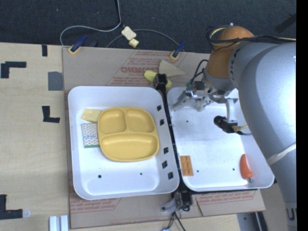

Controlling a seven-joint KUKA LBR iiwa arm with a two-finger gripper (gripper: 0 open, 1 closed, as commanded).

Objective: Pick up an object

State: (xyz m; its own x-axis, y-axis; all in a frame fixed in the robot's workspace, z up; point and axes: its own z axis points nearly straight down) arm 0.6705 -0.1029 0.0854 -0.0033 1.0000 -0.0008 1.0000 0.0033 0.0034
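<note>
My gripper (190, 104) hangs over the far left corner of the right bin (211, 153), open, with nothing between its fingers. An orange carrot-like piece (246, 166) lies against that bin's right wall, well away from the gripper. A small orange card (186, 166) rests near its front left corner. In the left bin (77, 143), a yellow divided plate (128, 133) takes up the middle. A pale yellow wedge (90, 115) and a small patterned box (89, 134) sit just left of the plate.
The grey arm (269, 90) covers the right bin's far right side, and a black fitting (225, 123) sticks out below the wrist. The black divider (166, 129) runs between the bins. Yellow clamps and cables (130, 35) lie beyond the bins.
</note>
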